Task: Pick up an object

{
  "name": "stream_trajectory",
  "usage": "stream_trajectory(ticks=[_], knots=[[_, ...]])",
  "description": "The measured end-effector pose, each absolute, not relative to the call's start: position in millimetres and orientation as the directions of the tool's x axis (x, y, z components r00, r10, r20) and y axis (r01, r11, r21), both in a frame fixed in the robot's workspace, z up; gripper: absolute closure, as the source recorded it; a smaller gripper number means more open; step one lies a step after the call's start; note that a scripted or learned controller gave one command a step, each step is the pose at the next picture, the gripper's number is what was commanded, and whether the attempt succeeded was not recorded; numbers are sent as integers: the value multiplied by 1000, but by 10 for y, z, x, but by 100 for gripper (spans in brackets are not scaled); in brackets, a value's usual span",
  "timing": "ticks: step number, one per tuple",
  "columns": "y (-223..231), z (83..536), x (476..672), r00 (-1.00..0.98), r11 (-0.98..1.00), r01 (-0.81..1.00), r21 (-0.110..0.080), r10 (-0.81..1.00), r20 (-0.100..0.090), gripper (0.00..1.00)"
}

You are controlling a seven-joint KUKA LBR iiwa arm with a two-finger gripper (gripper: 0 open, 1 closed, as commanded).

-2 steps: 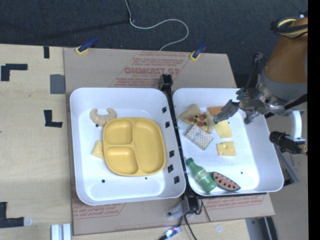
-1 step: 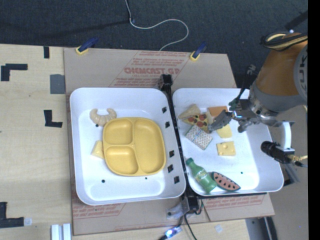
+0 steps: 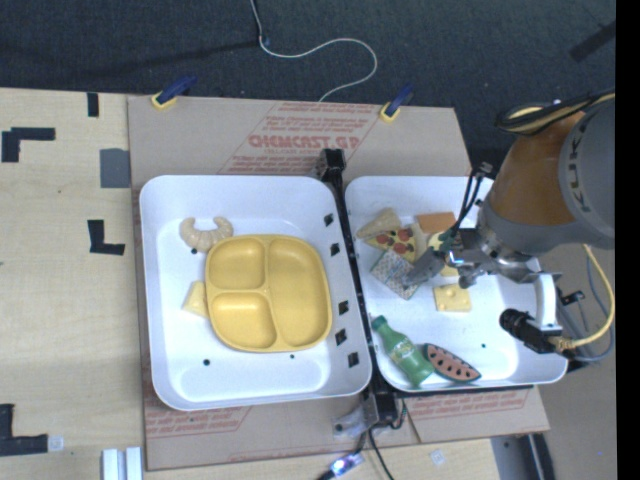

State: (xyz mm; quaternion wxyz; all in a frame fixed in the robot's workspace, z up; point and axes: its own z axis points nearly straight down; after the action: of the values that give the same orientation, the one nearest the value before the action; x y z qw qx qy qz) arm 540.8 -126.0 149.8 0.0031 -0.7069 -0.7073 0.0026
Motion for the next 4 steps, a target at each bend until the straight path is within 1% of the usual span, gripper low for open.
stream_trajectory(ticks=[1,2,3,4], knots=[[-1269,1054,5431,-1,1,1000,-6,1000,1,0],[-1253,857,5447,-3,3,1000,2,1000,0,0],[-1249,957,5444,-3,3,1000,1,1000,1,100],[-1288,1403,5506,-1,1,1000,2,1000,-1,100]])
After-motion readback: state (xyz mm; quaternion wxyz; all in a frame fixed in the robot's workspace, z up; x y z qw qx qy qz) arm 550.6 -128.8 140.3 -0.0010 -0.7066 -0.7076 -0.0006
